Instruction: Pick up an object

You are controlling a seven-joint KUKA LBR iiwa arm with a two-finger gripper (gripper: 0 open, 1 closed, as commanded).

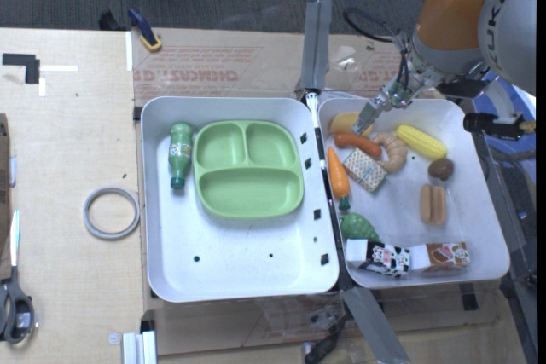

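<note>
The right bin (478, 264) holds several toy foods: a yellow corn cob (421, 141), a hot dog (433, 205), a carrot (339, 173), a red sausage (358, 144), a pale pretzel-like piece (395, 149), a cracker (365, 170), a brown ball (440, 170), a green leafy piece (358, 228), a cow-patterned box (388, 258) and a brown bar (446, 254). My gripper (368, 117) hangs over this bin's far left corner, slanted down-left. Its tip sits just above the sausage and beside a yellow piece (344, 123).
The left bin (239, 268) holds a green divided plate (249, 169) and a green bottle (179, 154). On the bench to the left lie a grey ring (112, 211) and scissors (15, 307). A metal divider (314, 47) rises between the bins.
</note>
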